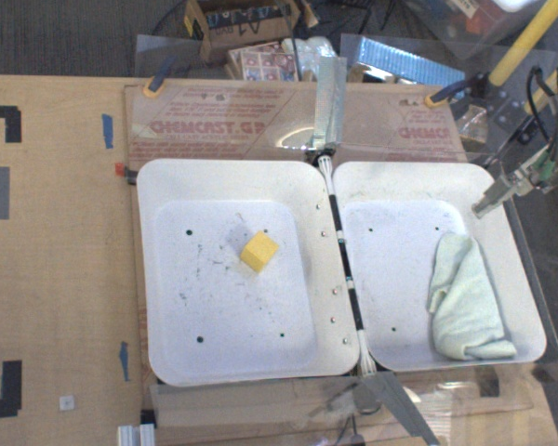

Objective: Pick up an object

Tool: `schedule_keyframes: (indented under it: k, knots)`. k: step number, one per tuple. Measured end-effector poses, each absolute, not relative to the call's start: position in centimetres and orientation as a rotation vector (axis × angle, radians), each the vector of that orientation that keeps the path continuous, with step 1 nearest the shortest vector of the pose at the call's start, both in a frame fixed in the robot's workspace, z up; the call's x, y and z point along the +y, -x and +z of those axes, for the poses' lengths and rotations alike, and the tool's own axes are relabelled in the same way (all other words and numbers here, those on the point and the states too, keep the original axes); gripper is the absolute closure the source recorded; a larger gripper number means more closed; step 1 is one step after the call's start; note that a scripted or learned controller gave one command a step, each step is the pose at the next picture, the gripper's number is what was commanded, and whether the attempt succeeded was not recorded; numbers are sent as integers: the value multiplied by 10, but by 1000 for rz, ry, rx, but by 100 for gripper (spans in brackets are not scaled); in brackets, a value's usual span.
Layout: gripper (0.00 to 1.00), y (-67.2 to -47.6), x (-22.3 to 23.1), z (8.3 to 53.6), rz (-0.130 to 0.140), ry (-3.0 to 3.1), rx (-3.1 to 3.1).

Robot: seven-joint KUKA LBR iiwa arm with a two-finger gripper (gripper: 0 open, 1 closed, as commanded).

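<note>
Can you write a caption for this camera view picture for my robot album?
A yellow block sits in the left bin, a pale green cloth in the right bin, gripper nearby.

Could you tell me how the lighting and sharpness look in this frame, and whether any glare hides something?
Camera view: even, soft light; the yellow block casts only a faint shadow in the left bin. A bright glare patch sits on the clear sheet behind the bins. The towel in the right bin reads clearly; the gripper at the right edge is soft and blurred.
</note>
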State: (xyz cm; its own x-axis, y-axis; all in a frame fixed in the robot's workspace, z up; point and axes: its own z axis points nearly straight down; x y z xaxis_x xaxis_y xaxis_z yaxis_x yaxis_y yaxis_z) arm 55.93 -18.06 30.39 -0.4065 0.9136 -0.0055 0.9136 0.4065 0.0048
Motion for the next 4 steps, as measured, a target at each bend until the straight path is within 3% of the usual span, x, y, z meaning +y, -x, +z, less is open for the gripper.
schedule_keyframes:
  k: [1,2,3,4]
  knots:
    - [0,-568,-185,436,2,-2119,2310]
    - [0,-511,-144,258,1,-2144,2294]
    - [0,-487,-122,345,3,-1788,2575]
    - [0,-487,-122,345,3,-1788,2575]
